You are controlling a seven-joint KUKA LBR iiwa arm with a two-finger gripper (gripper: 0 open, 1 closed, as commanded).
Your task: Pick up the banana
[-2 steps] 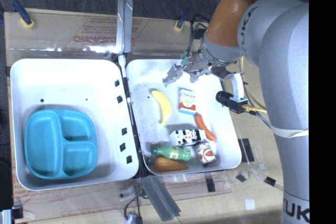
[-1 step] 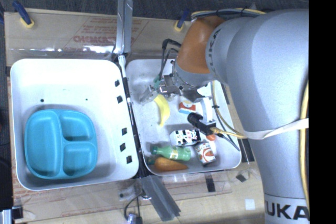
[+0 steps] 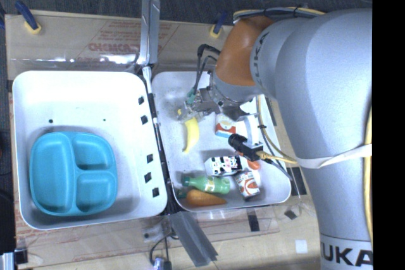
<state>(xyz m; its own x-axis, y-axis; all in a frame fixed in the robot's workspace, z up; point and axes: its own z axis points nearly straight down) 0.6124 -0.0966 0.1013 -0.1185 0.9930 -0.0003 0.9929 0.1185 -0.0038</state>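
Your banana (image 3: 190,134) lies on the floor of the right bin (image 3: 166,88), centre frame, with the gripper (image 3: 195,102) just above its upper end; whether it is spread I cannot tell. Expect it light, soft and easily bruised; grip across its mid-length, gently.

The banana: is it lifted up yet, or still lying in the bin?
Lying: the banana rests lengthwise on the right bin floor, with the gripper at its upper end.
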